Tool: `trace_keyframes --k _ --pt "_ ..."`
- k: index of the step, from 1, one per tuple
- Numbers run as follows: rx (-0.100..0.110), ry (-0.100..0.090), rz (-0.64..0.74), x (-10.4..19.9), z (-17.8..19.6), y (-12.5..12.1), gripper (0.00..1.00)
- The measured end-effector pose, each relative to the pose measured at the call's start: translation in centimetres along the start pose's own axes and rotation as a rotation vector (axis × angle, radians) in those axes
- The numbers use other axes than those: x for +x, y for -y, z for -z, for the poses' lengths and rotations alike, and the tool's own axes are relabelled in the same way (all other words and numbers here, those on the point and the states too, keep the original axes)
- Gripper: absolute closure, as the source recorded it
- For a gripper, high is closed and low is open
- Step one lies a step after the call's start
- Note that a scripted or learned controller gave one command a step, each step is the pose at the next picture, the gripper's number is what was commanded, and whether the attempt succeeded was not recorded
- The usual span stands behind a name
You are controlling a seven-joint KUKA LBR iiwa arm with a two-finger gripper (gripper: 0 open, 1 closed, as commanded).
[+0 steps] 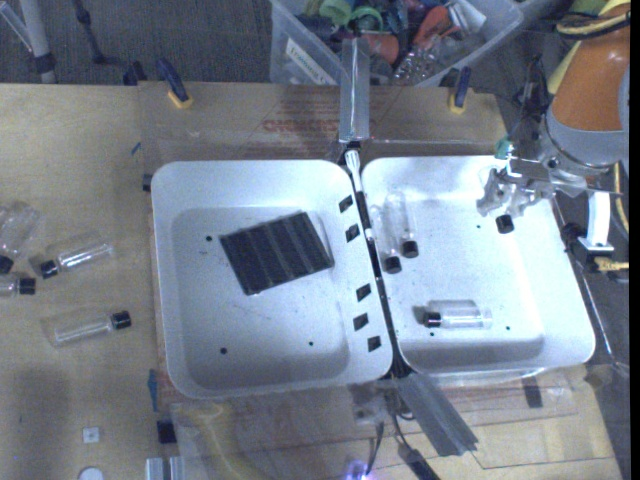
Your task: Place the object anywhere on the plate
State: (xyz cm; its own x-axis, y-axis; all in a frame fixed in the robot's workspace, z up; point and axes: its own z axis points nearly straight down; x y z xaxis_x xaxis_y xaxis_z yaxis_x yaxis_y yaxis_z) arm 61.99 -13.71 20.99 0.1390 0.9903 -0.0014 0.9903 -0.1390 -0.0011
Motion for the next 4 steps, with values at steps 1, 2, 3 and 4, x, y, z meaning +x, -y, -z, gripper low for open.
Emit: trace_keyframes --k 1,2,3,4 --pt "0.004 -0.002 0.190 7.4 -2.6 7.4 1.00" --pt "-0.004 -0.001 0.477 16.4 -2.5 1.5 1.00" --pt "-0.003 -0.001 0.379 23.0 3.3 -0.8 1.00" --pt "0.001 -0.001 0.439 28.0 -2.8 5.5 1.00"
